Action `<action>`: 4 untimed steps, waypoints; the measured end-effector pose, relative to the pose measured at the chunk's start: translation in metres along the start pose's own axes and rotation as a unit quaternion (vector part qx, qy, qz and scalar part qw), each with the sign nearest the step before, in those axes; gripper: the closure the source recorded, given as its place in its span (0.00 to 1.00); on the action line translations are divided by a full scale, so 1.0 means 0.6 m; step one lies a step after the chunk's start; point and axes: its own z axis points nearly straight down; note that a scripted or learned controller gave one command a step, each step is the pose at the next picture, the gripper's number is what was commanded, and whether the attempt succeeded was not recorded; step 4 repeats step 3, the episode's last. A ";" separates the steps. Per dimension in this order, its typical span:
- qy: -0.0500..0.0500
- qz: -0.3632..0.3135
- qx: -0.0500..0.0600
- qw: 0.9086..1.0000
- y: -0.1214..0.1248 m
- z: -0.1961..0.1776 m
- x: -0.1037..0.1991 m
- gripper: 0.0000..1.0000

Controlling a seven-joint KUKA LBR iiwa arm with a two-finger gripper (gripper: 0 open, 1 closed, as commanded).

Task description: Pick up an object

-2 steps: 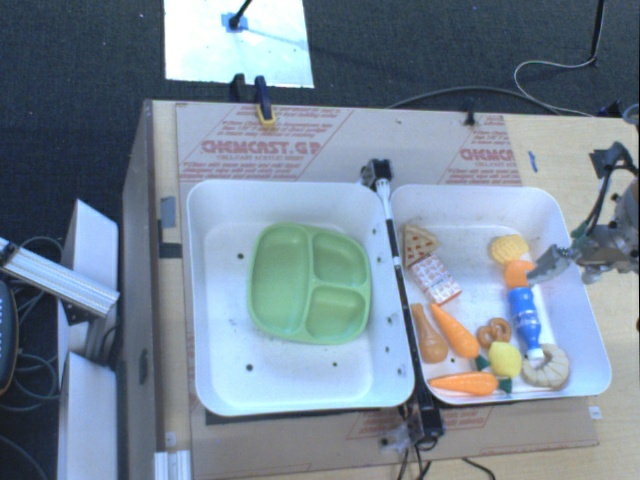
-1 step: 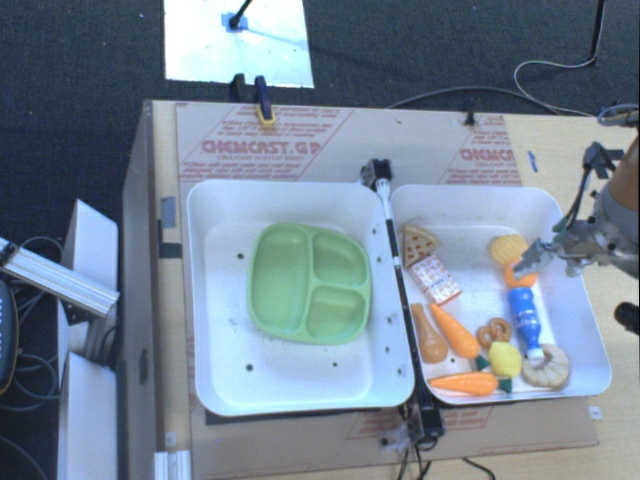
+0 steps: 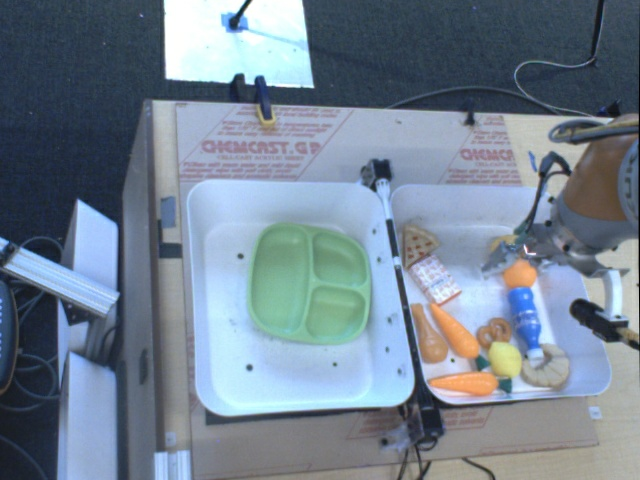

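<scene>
In right bin [image 3: 575, 268], gripper [image 3: 508, 258] sits low, touching an orange ball [image 3: 519, 275] by the blue bottle [image 3: 526, 320], prob lining up a pick; can't tell its state, nothing visibly held

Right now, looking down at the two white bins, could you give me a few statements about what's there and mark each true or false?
1. The pale green divided plastic plate lies in the left white bin. True.
2. The blue bottle with a white cap lies on that plate. False: it lies in the right white bin.
3. The gripper is over the right bin. True.
4. The yellow lemon-shaped toy lies in the left bin. False: right bin.
</scene>
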 end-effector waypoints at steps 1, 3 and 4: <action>-0.001 -0.001 -0.003 1.000 0.003 -0.020 -0.001 1.00; 0.001 -0.001 -0.004 1.000 0.136 -0.164 0.241 1.00; 0.001 -0.001 -0.004 1.000 0.136 -0.164 0.241 1.00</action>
